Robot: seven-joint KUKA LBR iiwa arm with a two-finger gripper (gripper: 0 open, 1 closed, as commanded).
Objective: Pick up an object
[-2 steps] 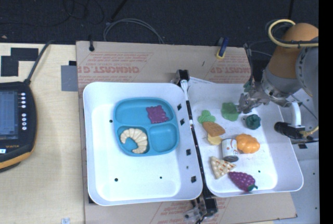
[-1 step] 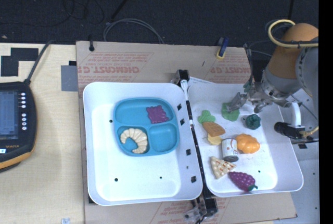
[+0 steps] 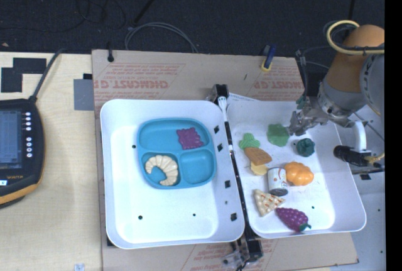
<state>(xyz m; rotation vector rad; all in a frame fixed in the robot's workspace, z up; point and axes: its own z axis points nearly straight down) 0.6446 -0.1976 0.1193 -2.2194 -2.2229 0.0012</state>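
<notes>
Now my gripper (image 3: 300, 127) hangs over the far part of the right bin (image 3: 352, 213); finger state: cannot tell. Just left of it lies a green block (image 3: 277, 134), pale, lumpy, matte. A dark green ball (image 3: 305, 147) sits just near of it.

Grey arm (image 3: 370, 84), orange band (yellow cable loop above)

Arm (image 3: 361, 68) cut off at right edge, hand (image 3: 300, 122) fingers too small to tell
</notes>
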